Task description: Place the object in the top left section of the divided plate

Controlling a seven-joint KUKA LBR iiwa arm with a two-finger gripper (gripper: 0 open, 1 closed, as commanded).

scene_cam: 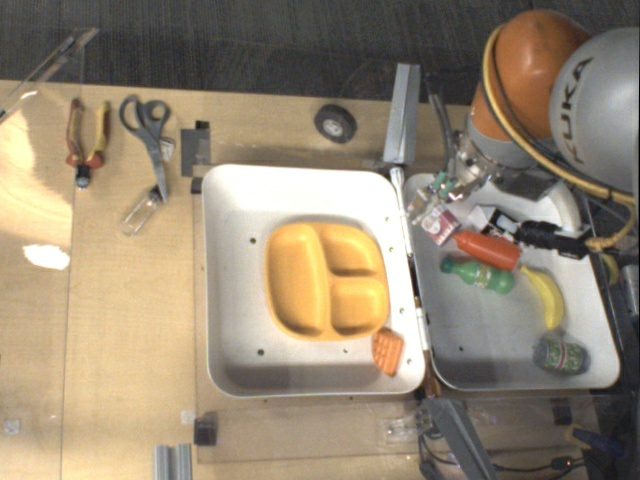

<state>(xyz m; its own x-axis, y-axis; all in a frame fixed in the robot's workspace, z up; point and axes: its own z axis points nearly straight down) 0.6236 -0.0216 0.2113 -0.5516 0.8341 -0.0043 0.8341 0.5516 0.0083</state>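
Camera view: hand (437,211) over right bin (500,353), contents unclear.

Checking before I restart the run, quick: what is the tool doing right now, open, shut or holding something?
Tool: low over the right bin, but its grip state cannot be told.

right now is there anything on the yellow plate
No, the plate has all of its sections bare; the nearest item, an orange waffle, lies off the plate in the left bin's lower right corner.

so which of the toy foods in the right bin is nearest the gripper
The red-orange carrot-like piece, lying just below the gripper. The green bottle, yellow banana and dark can sit farther away.
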